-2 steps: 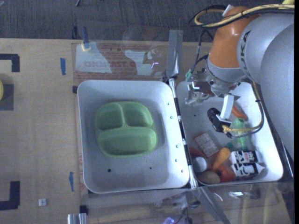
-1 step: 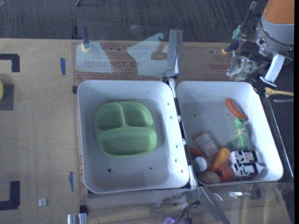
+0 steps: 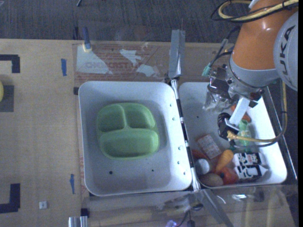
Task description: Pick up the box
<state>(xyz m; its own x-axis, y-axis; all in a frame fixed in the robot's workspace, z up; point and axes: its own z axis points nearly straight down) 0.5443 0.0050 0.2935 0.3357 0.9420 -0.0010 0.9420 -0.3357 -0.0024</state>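
- The gripper [image 3: 214, 103] hangs over the far end of the right bin [image 3: 195, 111]. From here I cannot tell how far open it is, and I see nothing in its grasp.
- The box [image 3: 248, 165], black and white, lies in the near right corner of that same bin, well apart from the gripper.
- Beside the box lie an orange piece [image 3: 224, 160] and a red thing [image 3: 230, 176], with a pinkish packet [image 3: 209, 145], a grey ball [image 3: 202, 165] and a brown round thing [image 3: 213, 179] nearby.
- The left bin [image 3: 128, 171] holds a green plate [image 3: 128, 129] with three compartments, lying flat near its middle.
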